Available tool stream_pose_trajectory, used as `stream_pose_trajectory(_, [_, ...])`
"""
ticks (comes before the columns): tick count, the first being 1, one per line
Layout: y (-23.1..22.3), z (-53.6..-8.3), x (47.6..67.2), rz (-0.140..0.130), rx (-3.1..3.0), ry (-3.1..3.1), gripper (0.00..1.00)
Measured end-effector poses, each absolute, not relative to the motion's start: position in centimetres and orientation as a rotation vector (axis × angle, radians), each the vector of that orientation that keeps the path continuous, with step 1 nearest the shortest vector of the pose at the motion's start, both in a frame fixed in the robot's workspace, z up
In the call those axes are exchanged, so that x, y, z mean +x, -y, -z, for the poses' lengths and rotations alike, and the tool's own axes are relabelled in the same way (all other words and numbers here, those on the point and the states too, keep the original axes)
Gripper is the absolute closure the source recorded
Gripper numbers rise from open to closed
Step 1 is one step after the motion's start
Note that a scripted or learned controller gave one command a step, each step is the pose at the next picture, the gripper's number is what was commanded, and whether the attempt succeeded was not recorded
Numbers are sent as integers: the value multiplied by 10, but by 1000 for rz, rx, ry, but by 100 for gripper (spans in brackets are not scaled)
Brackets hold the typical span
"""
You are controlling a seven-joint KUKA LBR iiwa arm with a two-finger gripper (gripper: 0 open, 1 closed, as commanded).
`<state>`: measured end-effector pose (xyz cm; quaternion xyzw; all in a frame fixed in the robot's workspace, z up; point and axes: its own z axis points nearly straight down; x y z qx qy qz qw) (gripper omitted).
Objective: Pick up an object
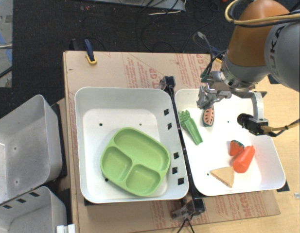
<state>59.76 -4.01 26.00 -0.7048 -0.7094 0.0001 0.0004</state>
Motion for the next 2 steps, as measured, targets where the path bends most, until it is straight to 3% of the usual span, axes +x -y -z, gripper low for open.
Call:
stream_pose_trajectory(1, [-16,-253,589,-2,-2212,2228,100])
stream_pose_trajectory(2, [-77,-234,592,-2,-2211,2229,100])
